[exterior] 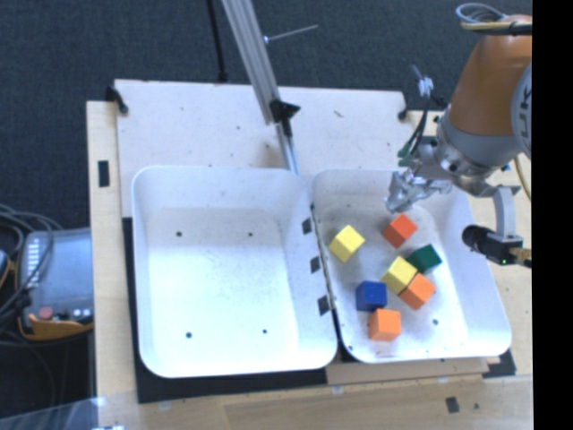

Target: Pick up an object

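Nearest to us, at the bottom of the right bin (483, 330), sits an orange cube (385, 323), well below the claw (405, 195) and slightly to its left. Just above that cube we see a blue cube (371, 295), touching or nearly touching it. To the right of the blue one lies a tight cluster: a yellow cube (400, 274), a second orange cube (417, 291) pressed against its lower right side, and a green cube (424, 258) at its upper right. All three lie below the claw, a little to its right.

Closest to the claw is a third orange cube (400, 230), lying tilted on the bin floor just beneath the fingertips. We see a small gap between it and the claw, so nothing is pinched. Another yellow cube (346, 243) lies apart from the others, down and to the left of the claw, near the wall shared by the two bins.

We find the claw at the upper part of the right bin, pointing down and to the left from the grey wrist and the orange band of the arm (488, 70). Whether its fingers are spread or pressed together, we cannot tell; they merge into one pale blur.

Far to the left of the claw lies the left bin (143, 240), its white floor showing a few dark specks. A slanted metal pole (255, 56) rises above and to the left of the claw, behind the bins.
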`<move>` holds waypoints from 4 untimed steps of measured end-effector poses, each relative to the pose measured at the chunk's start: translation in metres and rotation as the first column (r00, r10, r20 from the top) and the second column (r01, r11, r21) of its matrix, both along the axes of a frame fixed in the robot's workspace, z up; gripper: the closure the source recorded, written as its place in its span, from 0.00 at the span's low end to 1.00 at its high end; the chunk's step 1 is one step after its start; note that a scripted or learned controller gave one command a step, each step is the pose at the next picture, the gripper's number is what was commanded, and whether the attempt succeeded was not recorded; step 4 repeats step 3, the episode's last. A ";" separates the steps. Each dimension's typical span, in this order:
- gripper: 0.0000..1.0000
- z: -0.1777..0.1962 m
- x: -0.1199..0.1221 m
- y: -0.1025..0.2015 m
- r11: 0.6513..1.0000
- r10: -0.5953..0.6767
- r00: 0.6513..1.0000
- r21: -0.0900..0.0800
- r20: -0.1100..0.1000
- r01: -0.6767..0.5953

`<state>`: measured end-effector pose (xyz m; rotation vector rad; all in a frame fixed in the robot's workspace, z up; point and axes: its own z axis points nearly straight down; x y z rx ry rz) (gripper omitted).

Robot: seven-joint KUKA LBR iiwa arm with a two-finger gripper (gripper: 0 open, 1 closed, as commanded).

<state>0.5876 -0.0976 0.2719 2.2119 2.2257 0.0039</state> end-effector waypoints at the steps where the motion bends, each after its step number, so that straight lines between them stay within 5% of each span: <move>1: 1.00 0.002 0.005 0.052 1.000 0.000 1.000 0.001 -0.002 0.000; 3: 1.00 -0.025 0.018 0.157 1.000 0.001 1.000 0.001 -0.007 -0.001; 4: 1.00 -0.025 0.018 0.157 1.000 0.001 1.000 0.001 -0.007 -0.001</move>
